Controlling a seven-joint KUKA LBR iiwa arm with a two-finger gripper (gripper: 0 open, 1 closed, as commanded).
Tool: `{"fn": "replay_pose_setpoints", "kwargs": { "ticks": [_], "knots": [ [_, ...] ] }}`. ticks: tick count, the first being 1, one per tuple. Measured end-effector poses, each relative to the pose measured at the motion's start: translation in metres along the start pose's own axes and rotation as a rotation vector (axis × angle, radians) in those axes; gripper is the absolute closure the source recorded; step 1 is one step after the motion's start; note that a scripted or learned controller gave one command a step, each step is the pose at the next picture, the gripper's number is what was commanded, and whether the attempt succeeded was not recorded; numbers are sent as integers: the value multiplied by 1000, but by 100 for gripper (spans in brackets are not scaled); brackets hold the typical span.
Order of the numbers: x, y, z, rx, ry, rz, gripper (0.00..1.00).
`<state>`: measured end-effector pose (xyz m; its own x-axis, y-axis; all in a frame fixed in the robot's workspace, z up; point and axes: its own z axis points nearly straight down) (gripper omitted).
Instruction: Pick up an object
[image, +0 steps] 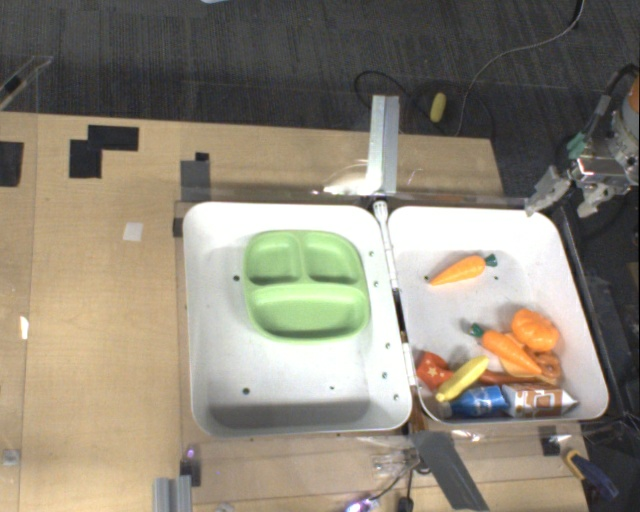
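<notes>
Your gripper (578, 190) is sitting at the far right of the camera view, just outside the back right corner of the right bin (545, 232), hanging over the dark floor area rather than over either bin. Its 2 fingers are pointing down and left and look spread apart, with nothing between them (the detail there is small and somewhat blurred, so take the opening as approximate).

In the right bin you are looking at several toy foods. 1 carrot (459, 270) is lying alone near the middle of the bin, its green tip pointing right, well apart from the rest. Along the front right, a second carrot (507, 350) is lying at a slant, touching an orange pepper (535, 329) just behind it. A red tomato (432, 369) is sitting at the front left of that cluster, with a yellow banana (464, 379) leaning against it. A blue and white packet (510, 402) is lying flat along the front wall.

In the left bin (215, 330) a green divided plate (304, 283) with 3 compartments is resting flat, slightly behind the centre.
</notes>
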<state>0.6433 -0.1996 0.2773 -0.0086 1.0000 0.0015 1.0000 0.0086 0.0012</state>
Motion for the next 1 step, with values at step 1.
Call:
{"fn": "replay_pose_setpoints", "kwargs": {
  "ticks": [1],
  "knots": [
    [-5, 5, 113, 1, 0, 287, 0]
  ]
}}
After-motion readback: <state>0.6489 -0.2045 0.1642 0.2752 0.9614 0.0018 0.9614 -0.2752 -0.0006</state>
